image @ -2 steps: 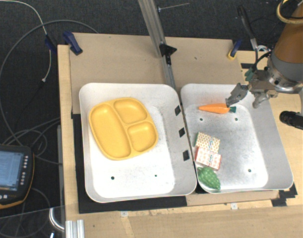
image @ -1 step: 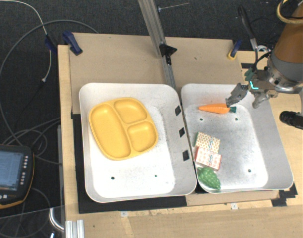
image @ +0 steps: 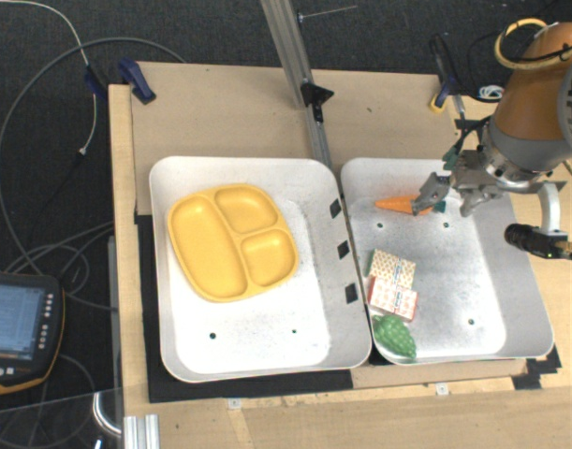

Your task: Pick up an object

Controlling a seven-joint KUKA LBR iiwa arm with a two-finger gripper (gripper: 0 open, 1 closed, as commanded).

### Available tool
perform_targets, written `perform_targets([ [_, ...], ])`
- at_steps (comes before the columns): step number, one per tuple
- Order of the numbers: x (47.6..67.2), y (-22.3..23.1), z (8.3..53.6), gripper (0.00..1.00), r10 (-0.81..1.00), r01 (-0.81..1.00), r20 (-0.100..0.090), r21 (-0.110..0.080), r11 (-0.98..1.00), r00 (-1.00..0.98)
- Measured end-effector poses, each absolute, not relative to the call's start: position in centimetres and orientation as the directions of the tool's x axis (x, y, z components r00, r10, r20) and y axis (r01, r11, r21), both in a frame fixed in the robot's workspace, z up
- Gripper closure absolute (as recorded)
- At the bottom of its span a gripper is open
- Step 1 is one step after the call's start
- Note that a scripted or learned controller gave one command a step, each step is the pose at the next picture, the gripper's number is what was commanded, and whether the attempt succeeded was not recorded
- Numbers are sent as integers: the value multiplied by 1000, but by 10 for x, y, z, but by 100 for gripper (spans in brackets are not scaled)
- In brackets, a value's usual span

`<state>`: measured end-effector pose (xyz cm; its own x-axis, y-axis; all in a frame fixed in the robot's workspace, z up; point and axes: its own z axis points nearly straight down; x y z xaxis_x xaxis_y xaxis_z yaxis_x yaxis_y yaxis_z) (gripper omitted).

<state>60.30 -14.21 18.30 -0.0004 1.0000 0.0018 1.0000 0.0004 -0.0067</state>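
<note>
Carrot [image: 394, 205], orange and tapered, lies near the far edge of the right bin [image: 491, 288], its long axis running left to right with the pointed tip toward the left and its thick end tucked under the gripper [image: 443, 197]. You can see that the toy sits just left of the gripper, so close that its right end meets the nearest finger [image: 427, 195]; whether that end is truly between the fingers or merely beside one, the slanted view does not settle. The fingers look spread, one angled down toward the carrot and the other to its right, and nothing is clearly clamped between them, so treat the gripper as open and empty for now.

Your arm [image: 534, 101] reaches in from the right, wrist over the far right part of the bin (the orange band sits just above it). A closing move here would turn on the fingers straddling the carrot across its short width, not along its length, and that alignment looks doubtful.

Elsewhere in the right bin, two patterned cartons [image: 393, 284] rest near the left wall, with a green leafy toy [image: 395, 336] just nearer the front edge. A yellow divided plate [image: 232, 241] lies in the left bin [image: 183, 344], well apart from the gripper.
</note>
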Motion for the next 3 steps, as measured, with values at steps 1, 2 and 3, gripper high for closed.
perform_targets([
  [1,604,-137,140,0,1000,1000,2,-7,1,-1],
  [2,603,-137,89,0,1000,1000,2,-7,0,0],
  [3,605,-137,104,100,1000,1000,2,0,1,-1],
])
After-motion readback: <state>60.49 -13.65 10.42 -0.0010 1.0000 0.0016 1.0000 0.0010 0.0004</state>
